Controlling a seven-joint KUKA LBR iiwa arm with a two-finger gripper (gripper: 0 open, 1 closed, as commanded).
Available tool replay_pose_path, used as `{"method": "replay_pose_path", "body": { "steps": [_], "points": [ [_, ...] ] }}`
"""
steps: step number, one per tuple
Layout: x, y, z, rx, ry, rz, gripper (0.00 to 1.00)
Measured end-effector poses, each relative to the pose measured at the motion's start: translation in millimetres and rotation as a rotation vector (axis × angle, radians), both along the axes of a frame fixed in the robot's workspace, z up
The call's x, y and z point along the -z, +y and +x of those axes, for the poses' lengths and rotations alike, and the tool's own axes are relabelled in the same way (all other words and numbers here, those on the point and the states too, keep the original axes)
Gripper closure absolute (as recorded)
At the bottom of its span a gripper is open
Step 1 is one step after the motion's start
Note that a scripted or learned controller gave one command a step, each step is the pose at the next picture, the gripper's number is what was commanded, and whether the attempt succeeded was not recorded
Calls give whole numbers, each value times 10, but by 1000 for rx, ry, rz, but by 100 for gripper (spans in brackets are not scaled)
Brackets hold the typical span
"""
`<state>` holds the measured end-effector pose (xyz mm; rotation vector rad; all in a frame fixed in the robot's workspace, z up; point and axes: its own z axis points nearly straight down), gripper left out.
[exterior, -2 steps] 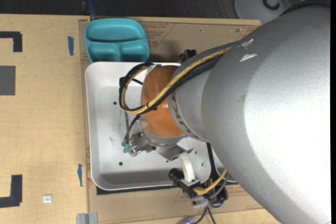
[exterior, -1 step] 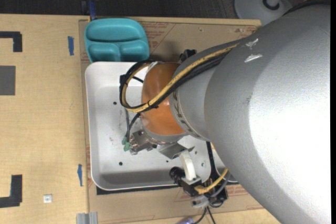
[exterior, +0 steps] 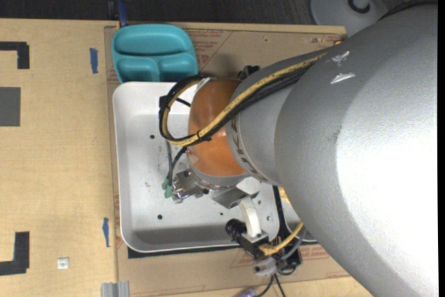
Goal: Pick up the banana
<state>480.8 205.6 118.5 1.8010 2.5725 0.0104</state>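
Reaching into white bin (exterior: 135, 170); arm (exterior: 334, 149) blocks banana & tool, tool state can't tell. I'd descend slow, centred.

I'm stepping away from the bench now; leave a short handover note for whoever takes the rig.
Tool: hidden under the arm; its state cannot be told. The arm reaches from the right over the white bin, its orange band above the bin's middle.
Banana: not identifiable; the arm covers much of the bin.
Teal tray lies beyond the bin's far edge.
Done: no pick confirmed.
Left: locate the banana, grasp, lift.
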Motion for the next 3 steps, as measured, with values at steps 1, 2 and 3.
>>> {"method": "replay_pose_path", "body": {
  "steps": [1,2,3],
  "points": [
    [-97,4,3,0,-1,1,100],
    [-194,8,7,0,-3,1,100],
    [-291,13,11,0,-4,1,100]
  ]
}}
